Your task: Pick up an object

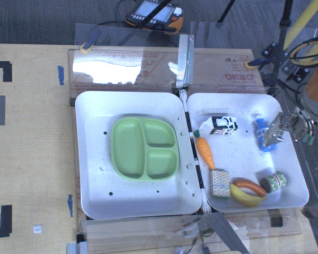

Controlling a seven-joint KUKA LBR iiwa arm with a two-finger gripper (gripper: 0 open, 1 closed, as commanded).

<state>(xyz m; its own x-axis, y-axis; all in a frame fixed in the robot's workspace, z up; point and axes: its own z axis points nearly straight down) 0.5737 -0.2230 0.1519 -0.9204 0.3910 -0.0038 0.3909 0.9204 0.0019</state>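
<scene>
Now the gripper [275, 133] hangs beside the blue bottle [263, 135], at three o'clock in the right bin [238, 100]; its grip I cannot tell.

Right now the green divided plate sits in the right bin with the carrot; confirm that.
Not quite. The camera view shows the green divided plate in the left bin. The carrot lies in the right bin, apart from it.

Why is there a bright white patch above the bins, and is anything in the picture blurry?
In the camera view, the patch is glare on the clear sheet behind the bins; the gripper by the blue object looks smeared; the green divided plate and carrot look sharp.
</scene>
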